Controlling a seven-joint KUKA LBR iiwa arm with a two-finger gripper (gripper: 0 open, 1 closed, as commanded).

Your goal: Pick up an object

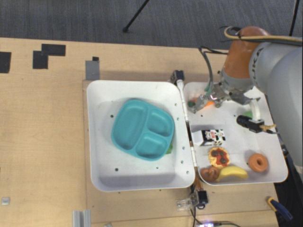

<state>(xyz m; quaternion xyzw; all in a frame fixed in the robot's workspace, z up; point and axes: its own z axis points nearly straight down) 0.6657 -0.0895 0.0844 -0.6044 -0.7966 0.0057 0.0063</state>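
My gripper (207, 101) is low over the back left corner of the right bin (274, 176). A small orange and green toy, like a carrot (198, 104), lies right at its tip; whether it is gripped I cannot tell. Further forward in the same bin lie a black-and-white packet (213, 136), a pizza-slice toy (218, 157), a donut (258, 163), a yellow banana (233, 173) and a brown lump (209, 174).
The left bin (102, 174) holds a teal divided plate (143, 128) with a bit of green (169, 148) showing under its right edge. A ridge (185, 122) separates the two bins. The arm covers the right bin's back right part.
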